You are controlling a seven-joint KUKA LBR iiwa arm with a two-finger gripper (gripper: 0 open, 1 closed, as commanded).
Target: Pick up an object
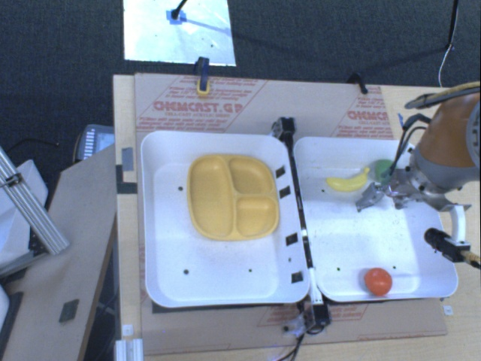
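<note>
A yellow banana [347, 180] lies in the back half of the right bin [353, 239]. Just right of it a green object [382, 168] is partly hidden behind the arm. A small orange-red round fruit [378, 280] sits near the bin's front wall. My gripper [382, 196] hangs low over the right bin, just in front of the green object and to the right of the banana's tip. Nothing is visibly held in it.
The left bin [169, 269] holds a yellow divided plate [231, 196]. A black-clipped divider [294, 216] separates the two bins. The orange-banded arm [447, 145] covers the right bin's back right corner, and a black part [443, 244] juts over its right wall.
</note>
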